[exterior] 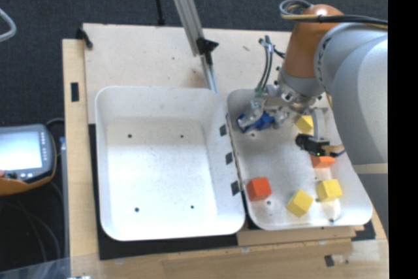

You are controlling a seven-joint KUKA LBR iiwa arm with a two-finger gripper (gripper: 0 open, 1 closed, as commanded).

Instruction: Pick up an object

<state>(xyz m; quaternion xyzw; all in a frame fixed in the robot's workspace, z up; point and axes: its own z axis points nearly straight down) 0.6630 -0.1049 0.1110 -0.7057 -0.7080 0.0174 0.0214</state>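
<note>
You have the big grey arm point(353, 82) reaching in from the right, orange band above the wrist, bent down over the far end of the right bin point(281, 160). Beside it, the left bin point(157, 160) is a shallow white plastic tray, smooth, rounded at the corners and speckled on the floor. Both sit on the pale wooden bench point(130, 55).

Now the claw point(262, 115): it hangs low at the far left corner of the right bin, and you cannot tell from here whether it is open or closed.

Here's the relation that matters. The blue piece point(258, 121) lies right at the claw, on its left and slightly nearer side, close to the bin's left wall. It looks small, hard and irregular, glossy plastic by my guess, with its long side running roughly left to right. Whether the claw touches it, you cannot tell. I'd judge the coming move a short one, a little left and down.

A far yellow block point(304, 123) sits just right of the claw, tucked by the wrist. Well apart, toward the near end, you have an orange block point(259, 188), matt and square-edged, a near yellow block point(300, 203) to its right, and a right yellow block point(328, 190) just beyond that.
</note>
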